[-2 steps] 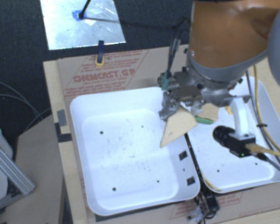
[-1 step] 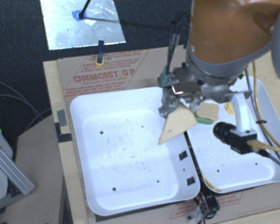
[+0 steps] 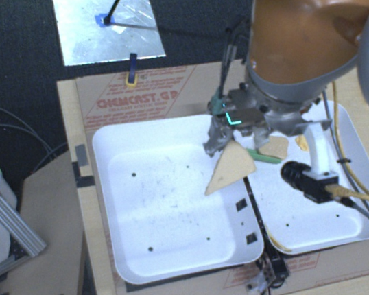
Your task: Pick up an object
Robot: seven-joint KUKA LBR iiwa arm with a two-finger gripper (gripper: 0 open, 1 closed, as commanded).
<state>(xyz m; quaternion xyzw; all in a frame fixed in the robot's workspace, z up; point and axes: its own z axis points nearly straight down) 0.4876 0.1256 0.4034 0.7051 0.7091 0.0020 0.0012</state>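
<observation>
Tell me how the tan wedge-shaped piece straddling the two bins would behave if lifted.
The tan wedge-shaped piece probably stays stiff: its edges look straight. Likely light, looking thin and flat. It may tilt, since it spans the divider between the white bins.

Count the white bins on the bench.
2. The left bin takes up the centre-left of the view; the right bin sits against it on the right, partly covered by the arm and gripper.

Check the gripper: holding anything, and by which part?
Cannot tell. The gripper sits right at the top corner of the tan wedge straddling the two bins' shared rim, but no grasp is visible.
</observation>
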